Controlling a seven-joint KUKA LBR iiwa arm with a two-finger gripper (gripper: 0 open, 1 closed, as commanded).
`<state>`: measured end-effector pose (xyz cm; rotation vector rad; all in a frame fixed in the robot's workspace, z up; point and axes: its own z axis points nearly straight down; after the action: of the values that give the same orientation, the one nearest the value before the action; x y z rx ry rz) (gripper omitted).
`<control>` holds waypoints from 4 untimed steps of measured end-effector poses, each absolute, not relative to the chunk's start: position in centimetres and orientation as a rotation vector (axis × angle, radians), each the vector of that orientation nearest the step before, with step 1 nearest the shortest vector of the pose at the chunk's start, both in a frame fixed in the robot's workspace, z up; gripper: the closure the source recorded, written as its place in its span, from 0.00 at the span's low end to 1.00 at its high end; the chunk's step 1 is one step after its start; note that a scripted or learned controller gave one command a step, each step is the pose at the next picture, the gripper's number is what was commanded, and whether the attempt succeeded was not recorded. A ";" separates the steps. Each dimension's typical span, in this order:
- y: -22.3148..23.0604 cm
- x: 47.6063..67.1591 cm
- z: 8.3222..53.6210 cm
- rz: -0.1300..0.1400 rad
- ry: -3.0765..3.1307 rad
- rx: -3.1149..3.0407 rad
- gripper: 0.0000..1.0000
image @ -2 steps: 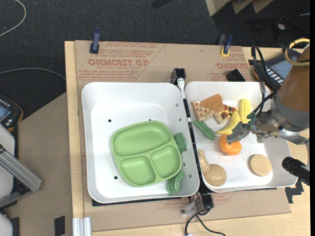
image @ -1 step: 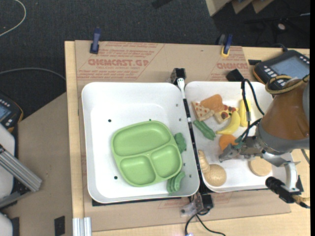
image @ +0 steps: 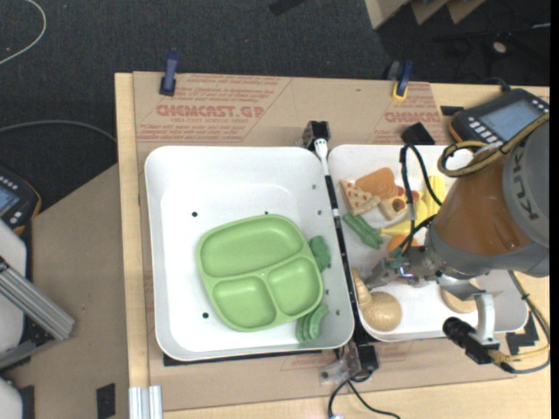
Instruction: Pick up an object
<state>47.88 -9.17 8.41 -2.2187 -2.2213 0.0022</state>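
Left bin (image: 175,260): a green tray (image: 259,271) with three compartments lies flat near the middle, with a green piece (image: 319,253) at its right edge and another (image: 311,325) at its lower right corner. Right bin (image: 410,328): a pizza slice (image: 358,197) and an orange-brown toy (image: 381,182) lie near the far side; a green strip (image: 361,230) sits just below them; a yellow item (image: 421,209) lies partly under the arm (image: 485,212). A tan ball (image: 381,311) rests near the front wall. The gripper (image: 390,273) hangs just above the ball; whether it is released or clenched cannot be told.
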 end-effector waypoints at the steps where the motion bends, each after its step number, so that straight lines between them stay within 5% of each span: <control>1: -9.2 48.0 8.4 0.001 -2.221 -2.223 0.00; 4: -9.2 47.9 8.4 0.000 -2.221 -2.223 0.00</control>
<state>47.90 -9.16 8.45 -2.2229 -2.2212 -0.0002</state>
